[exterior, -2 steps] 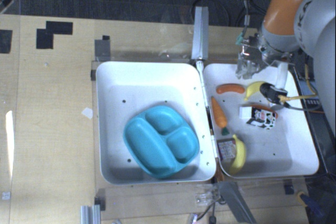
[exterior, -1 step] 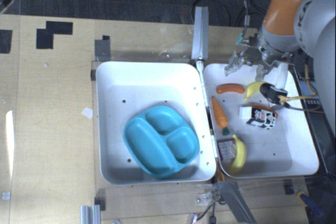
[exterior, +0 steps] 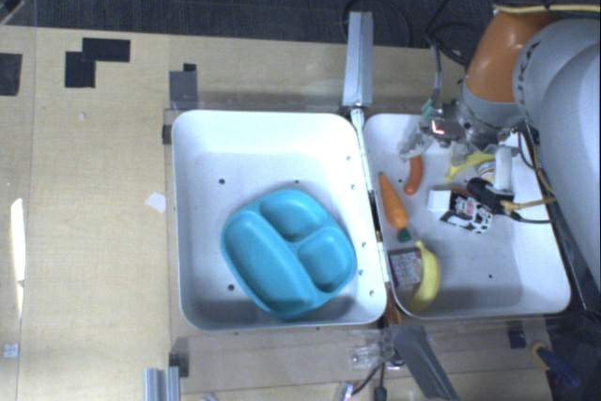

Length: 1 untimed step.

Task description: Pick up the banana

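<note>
Two white bins sit side by side on the counter (exterior: 94, 221). The left bin (exterior: 211, 155) holds one blue three-part plate (exterior: 289, 251), with bare floor along its far side. The right bin (exterior: 531, 277) holds one banana (exterior: 428, 275) in its near-left corner, close to the near wall, one carrot (exterior: 393, 201) along the left wall, one smaller orange-red piece (exterior: 413, 175), and one small dark packet (exterior: 406, 267) touching the banana, its label unreadable. The tool (exterior: 424, 134) hangs over the bin's far end, well apart from the banana; whether it is spread or pressed together cannot be told. The arm (exterior: 554, 80) is cut off at the right edge.
</note>
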{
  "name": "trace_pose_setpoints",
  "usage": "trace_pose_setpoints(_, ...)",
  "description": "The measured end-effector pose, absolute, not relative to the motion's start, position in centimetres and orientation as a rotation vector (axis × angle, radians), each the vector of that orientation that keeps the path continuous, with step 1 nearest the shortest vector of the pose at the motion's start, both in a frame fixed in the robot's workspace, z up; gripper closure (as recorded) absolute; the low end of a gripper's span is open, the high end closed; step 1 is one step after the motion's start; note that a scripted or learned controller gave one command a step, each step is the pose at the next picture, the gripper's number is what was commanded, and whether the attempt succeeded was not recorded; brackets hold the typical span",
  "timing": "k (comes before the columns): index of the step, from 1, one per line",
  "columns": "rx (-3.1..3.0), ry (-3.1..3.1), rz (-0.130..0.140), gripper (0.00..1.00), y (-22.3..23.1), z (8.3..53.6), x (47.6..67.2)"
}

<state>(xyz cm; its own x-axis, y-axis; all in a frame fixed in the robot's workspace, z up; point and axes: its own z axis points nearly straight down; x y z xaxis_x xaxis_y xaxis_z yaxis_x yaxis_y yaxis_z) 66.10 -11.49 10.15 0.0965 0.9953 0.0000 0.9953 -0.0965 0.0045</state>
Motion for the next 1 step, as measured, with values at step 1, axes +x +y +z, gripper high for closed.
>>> trace_pose_setpoints(1, 2.133, 2.304, 0.003, 0.00, -10.91, 8.78, 66.48)
